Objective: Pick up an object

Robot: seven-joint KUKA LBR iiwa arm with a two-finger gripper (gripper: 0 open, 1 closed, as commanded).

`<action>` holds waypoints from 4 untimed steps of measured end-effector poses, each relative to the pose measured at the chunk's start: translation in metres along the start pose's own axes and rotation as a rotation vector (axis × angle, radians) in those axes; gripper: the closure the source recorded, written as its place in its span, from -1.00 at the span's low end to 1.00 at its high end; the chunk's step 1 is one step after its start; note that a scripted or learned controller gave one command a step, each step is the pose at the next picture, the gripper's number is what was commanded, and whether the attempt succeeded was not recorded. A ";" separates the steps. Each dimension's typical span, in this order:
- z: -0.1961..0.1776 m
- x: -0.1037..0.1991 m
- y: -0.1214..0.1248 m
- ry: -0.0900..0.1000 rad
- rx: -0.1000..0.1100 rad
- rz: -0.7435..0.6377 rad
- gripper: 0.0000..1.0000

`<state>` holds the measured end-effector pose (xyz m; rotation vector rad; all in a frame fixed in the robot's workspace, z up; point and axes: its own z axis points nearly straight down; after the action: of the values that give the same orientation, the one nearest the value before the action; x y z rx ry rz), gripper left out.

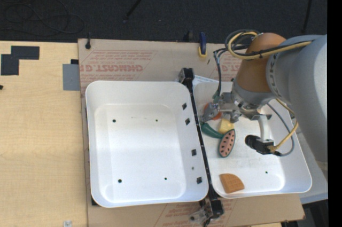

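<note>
Red print [115, 67] was seen upside down along the far strip of the cardboard [133, 52], in large letters too blurred to be read surely. Fainter red lettering [179, 213] was seen at its near edge, likewise unreadable.

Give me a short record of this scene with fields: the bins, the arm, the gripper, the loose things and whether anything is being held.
bins: left bin and right bin, white, side by side
arm: grey arm reaching in from the right over the right bin
gripper: gripper low at the right bin's left side, near the wall between the bins
under the gripper: green piece, yellow piece
nearer the front: red oval with dark dots, tan wedge by the front rim
held: cannot tell
</note>
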<state>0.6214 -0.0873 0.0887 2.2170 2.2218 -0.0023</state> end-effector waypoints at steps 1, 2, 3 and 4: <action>-0.011 -0.002 0.001 0.001 0.000 0.004 1.00; -0.002 0.001 -0.007 0.001 -0.003 0.006 1.00; 0.000 -0.021 0.016 0.002 -0.001 0.002 1.00; -0.071 -0.066 0.024 0.000 -0.004 0.004 1.00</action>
<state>0.6452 -0.1530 0.1603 2.2190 2.2157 0.0019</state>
